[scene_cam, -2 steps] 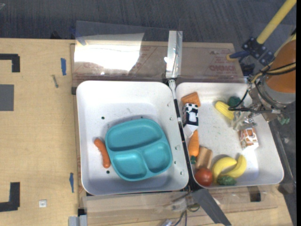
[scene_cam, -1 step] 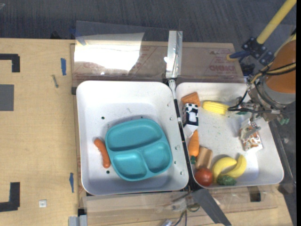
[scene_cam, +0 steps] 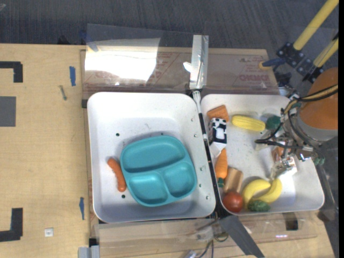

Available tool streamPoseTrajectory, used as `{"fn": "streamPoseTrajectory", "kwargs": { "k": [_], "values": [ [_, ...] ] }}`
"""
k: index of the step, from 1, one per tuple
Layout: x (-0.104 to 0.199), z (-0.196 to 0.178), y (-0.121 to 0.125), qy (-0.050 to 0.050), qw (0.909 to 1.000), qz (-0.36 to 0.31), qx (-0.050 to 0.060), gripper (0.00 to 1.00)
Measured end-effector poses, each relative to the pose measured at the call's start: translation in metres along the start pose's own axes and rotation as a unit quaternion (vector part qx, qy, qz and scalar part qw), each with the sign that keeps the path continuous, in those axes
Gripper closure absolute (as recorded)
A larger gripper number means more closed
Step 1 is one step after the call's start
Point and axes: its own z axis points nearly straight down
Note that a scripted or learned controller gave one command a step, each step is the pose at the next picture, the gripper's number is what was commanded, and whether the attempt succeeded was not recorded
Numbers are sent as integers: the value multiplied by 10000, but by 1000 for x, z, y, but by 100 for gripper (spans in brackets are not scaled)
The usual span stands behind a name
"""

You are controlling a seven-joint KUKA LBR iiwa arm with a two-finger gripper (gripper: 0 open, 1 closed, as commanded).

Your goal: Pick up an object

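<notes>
Pale wooden worktop (scene_cam: 37,160) carrying two shallow white bins side by side, with a clear plastic sheet (scene_cam: 123,63) standing behind them. Left bin (scene_cam: 102,112): a teal divided plate (scene_cam: 157,169) near the middle and an orange-red toy sausage (scene_cam: 116,174) lying just beside the plate's left edge. Right bin (scene_cam: 317,198): a scatter of toy food. Along the left wall, from far to near, an orange wedge (scene_cam: 217,112), a black-and-white patterned piece (scene_cam: 217,130), a carrot (scene_cam: 221,164) and a brown block (scene_cam: 234,179). At the far side a yellow corn cob (scene_cam: 247,123), with a small green piece (scene_cam: 273,121) just to its right. At the near edge a red tomato (scene_cam: 233,201), a banana (scene_cam: 263,190) and a green vegetable (scene_cam: 258,206), close together. Reaching in from the right, the grey arm with its orange band (scene_cam: 325,106); gripper (scene_cam: 282,157) low over the right part of the right bin, above the banana and apart from the corn cob. Gripper tangled with cables in this view, so impossible to tell whether released, clenched or grasping anything.
</notes>
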Motion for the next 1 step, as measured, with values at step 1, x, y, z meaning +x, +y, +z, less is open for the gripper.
{"fn": "streamPoseTrajectory", "kwargs": {
  "k": [1],
  "values": [
    [-65,0,69,-23,9978,657,-12,0]
  ]
}}
